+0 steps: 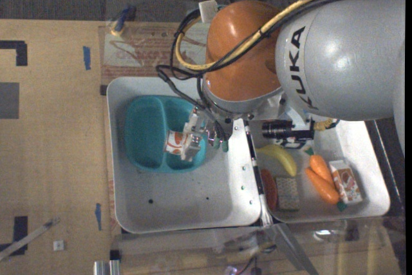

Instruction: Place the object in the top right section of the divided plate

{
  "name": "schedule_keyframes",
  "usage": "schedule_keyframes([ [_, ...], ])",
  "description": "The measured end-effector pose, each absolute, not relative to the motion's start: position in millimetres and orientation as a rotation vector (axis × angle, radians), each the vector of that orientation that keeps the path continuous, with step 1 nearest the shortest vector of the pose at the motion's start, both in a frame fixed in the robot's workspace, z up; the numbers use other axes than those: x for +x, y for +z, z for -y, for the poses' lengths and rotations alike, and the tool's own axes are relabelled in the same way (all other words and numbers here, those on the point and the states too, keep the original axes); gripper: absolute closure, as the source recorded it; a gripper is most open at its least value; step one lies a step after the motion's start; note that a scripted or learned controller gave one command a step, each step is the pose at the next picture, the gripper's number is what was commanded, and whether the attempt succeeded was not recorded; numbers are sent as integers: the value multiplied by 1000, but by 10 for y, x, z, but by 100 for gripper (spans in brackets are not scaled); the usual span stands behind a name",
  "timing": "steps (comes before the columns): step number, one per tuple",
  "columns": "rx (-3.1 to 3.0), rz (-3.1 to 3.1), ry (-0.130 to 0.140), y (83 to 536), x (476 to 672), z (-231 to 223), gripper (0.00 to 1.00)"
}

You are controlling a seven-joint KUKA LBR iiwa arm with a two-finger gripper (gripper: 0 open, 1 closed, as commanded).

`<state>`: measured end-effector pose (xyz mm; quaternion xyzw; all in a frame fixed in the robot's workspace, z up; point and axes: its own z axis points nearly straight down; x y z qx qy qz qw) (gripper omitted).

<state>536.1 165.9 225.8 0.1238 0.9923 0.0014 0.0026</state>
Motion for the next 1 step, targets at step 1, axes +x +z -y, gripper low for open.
schedule_keyframes([
  [1, 906, -3011, -2, 2211, 5041, -1624, 100],
])
